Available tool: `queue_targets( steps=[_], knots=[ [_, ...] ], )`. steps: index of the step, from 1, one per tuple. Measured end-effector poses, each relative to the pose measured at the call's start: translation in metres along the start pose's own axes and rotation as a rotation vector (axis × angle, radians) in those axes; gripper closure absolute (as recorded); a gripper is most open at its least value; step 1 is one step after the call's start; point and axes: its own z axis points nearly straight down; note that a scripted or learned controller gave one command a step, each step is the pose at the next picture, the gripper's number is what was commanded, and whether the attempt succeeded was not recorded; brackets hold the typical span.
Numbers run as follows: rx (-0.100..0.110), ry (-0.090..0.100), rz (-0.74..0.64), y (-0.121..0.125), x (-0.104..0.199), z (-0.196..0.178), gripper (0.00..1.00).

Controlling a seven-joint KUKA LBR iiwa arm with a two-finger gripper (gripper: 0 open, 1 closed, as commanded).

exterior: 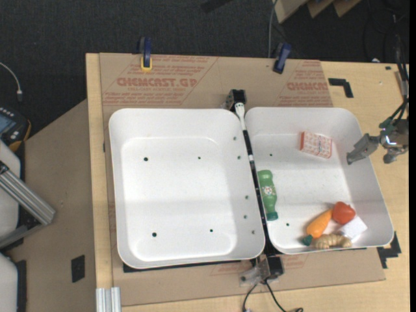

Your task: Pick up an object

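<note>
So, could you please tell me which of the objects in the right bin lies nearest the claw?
The small red-patterned card, lying alone at the far side of the right bin, is nearest the claw; the green bottle and the carrot lie farther away.

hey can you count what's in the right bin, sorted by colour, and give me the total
Green: 1, the bottle
Orange: 1, the carrot-shaped piece
Red: 1, the tomato-like piece
Tan: 1, the knobbly root-like piece
White: 1, the flat card
Red-and-white patterned: 1, the small packet
Total: 6
</note>
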Motion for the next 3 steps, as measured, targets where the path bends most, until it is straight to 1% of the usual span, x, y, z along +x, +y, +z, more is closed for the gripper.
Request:
queue_targets(
  steps=[1, 2, 3],
  knots=[
    [-0.005, 0.001, -0.008, -0.015, 0.107, -0.081, 0.00],
    [-0.012, 0.003, -0.012, -0.044, 0.219, -0.177, 0.00],
    [-0.004, 0.000, -0.001, -0.043, 0.213, -0.181, 1.00]
  ],
)
